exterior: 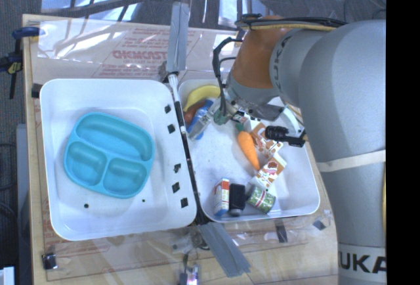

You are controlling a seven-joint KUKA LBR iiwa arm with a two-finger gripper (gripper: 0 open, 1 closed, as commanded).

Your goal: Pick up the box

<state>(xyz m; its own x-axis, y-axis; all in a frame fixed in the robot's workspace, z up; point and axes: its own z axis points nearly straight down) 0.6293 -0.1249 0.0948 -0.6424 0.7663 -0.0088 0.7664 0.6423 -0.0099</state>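
Now the pincer (220, 113) hovers low by the banana (200, 94); whether it's spread, I cannot tell. The box (270, 155) lies beside the carrot (249, 150), which might get nudged instead.

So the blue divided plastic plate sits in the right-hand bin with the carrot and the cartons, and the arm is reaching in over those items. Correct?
Not quite. The camera view shows the blue divided plastic plate lying in the left white bin, alone. The orange carrot and the printed cartons lie in the right white bin, and the grey arm does reach in over those items.
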